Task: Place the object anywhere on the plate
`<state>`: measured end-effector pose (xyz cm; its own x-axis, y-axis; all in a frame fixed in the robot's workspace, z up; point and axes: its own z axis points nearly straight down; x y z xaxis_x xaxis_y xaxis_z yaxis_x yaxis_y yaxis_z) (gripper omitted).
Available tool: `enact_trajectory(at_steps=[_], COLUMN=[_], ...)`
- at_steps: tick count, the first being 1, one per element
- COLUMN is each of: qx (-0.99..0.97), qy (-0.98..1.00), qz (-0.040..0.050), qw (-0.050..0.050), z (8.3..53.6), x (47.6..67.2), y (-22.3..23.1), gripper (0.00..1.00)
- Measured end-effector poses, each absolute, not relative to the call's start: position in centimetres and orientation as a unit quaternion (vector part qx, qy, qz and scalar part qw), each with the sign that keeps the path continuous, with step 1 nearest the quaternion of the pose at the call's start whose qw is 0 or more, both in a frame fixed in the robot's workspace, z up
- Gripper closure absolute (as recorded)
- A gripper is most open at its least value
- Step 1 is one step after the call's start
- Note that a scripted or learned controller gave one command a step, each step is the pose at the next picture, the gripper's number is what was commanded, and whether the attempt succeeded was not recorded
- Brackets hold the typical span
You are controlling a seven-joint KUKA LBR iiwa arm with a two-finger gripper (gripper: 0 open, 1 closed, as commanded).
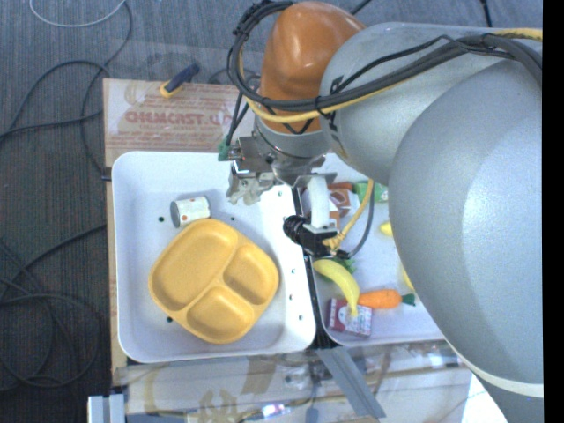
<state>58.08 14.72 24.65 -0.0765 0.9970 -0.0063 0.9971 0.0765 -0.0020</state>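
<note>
Beside the yellow plate (214, 279), small white can (190, 210) on its side, jaws unclear.

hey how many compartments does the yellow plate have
3. The plate in the left bin has one long compartment on its left side, one at upper right and one at lower right. None seem hidden.

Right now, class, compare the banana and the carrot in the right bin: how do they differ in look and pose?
The banana is yellow and curved; the carrot is orange and straight with a green tip. The banana runs at a slant down the right bin, while the carrot lies nearly level across it. The banana looks longer than the carrot. Both are toy foods lying flat, close together.
</note>
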Motion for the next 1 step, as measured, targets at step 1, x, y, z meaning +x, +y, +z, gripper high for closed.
enact_trajectory(at_steps=[1], qx=[0.701], qy=[0.713], qz=[-0.0041], qw=[0.0], z=[16.72], x=[57.25], y=[15.75], gripper=[1.0])
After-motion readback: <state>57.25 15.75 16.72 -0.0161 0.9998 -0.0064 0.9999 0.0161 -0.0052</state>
